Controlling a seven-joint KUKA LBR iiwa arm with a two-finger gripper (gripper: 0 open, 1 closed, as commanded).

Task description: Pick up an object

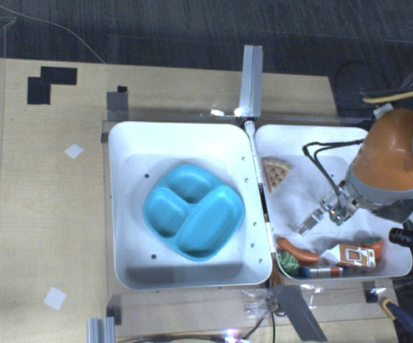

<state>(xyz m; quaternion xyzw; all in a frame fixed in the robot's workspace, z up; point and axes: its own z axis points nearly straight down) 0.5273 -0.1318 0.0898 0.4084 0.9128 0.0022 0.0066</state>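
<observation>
I've got the tool [308, 224] hovering over bare floor in the right bin [292, 136], arm coming in from the orange band side. Can't tell from this angle how the tool is set, it's too small and foreshortened. Nothing visibly in it

Candidates all sit relative to the tool: pizza slice toy [275, 174] up and left of it, near the divider; sausage [298, 251] just below it along the bin's near wall, green piece [287, 263] at its left end; carton [355, 256] below and to the right, lying flat, marker-like stick [324, 270] touching its lower edge

My read: the sausage is the closest pick. I'd drop straight down on its middle and close across the short axis, staying clear of the wall and the carton, since that pile is crowded

Blue divided tray [193, 210] sits in the left bin [121, 191], far left of the tool, not a target
</observation>
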